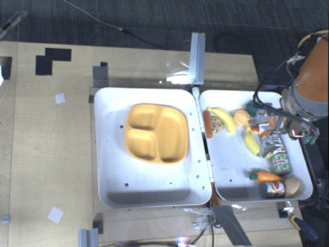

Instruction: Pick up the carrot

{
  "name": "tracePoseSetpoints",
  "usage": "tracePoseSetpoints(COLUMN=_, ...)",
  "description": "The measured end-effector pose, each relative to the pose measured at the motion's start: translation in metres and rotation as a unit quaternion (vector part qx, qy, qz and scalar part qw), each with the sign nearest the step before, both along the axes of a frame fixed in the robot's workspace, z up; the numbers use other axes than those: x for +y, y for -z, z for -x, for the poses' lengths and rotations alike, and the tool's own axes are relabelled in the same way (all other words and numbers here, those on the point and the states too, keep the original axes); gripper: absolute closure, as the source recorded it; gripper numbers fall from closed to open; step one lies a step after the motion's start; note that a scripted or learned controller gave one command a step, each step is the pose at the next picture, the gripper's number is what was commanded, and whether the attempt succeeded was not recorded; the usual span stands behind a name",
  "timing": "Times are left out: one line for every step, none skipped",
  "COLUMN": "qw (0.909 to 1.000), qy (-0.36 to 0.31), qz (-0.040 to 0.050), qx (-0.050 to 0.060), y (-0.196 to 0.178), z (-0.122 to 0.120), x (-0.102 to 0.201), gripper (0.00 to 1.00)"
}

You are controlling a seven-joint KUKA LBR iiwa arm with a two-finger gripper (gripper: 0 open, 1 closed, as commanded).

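The carrot (268, 177), orange with a small green top at its left end, lies near the front of the right bin (231, 161). It rests between an upright green-labelled can (279, 161) and a can on its side (272, 189). My gripper (268, 140) hangs over the right part of that bin, behind the carrot and above the green-labelled can, clear of the carrot. The arm's orange band (313, 73) rises behind it at the right edge.
The right bin also holds a banana (223, 118), a second yellow fruit (251, 141), a cookie (216, 124), a red sausage (206, 123), a round bun (241, 117) and a tan egg-shaped item (292, 186). A yellow divided plate (157, 133) sits in the left bin (110, 153).
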State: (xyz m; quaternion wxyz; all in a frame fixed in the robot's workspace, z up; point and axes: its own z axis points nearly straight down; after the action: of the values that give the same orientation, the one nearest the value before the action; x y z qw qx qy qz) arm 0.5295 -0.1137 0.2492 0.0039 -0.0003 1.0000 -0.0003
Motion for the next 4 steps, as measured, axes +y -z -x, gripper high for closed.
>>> tracePoseSetpoints(qw=0.9975, qy=0.071, qz=-0.0007, qx=0.004, y=0.107, z=0.036, x=-0.035, gripper=0.0)
tracePoseSetpoints(qw=0.9824, qy=0.187, qz=-0.002, qx=0.001, y=0.134, z=0.04, x=0.028, gripper=0.0)
tracePoseSetpoints(qw=0.9504, qy=0.311, qz=-0.003, qx=-0.003, y=0.159, z=0.039, x=0.023, gripper=0.0)
tracePoseSetpoints(qw=0.9328, qy=0.36, qz=-0.0034, qx=-0.006, y=0.027, z=-0.052, x=-0.013, gripper=0.0)
